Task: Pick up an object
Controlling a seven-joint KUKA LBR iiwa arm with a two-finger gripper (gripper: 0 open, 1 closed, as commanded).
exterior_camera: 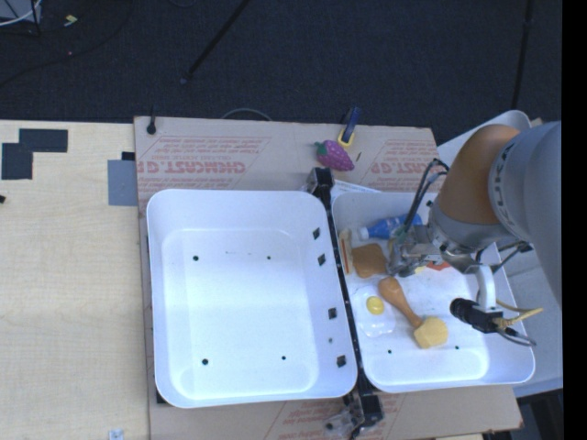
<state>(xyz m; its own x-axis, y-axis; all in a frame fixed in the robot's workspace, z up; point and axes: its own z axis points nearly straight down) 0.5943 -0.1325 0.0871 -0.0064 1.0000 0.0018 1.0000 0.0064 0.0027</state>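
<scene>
Evidently the arm (495, 186) is reaching in over the right bin (514, 374), and the gripper (404, 259) is hanging low among the things crowded toward that bin's near-left part. I am judging this to be the approach-and-close step, with no lift begun. The gripper is sitting just beside the brown block (367, 261), on its right, and just above the narrow upper end of the wooden stick (402, 301), which is lying at a slant with its thick yellow head pointing toward the bin's lower right. Either of these is looking like the thing being aimed at, and I cannot tell which. A blue bottle (381, 229) is lying near, just beyond the block, and a small yellow ball (374, 305) is resting to the left of the stick. Whether the gripper is apart or together I cannot tell, since the wrist is blocking the view of its tip. Nothing is showing as held, and whether it is touching the block or the stick is unclear too. The next move is calling for a firm closure on one thing alone, then a straight rise clear of its neighbours.
</scene>
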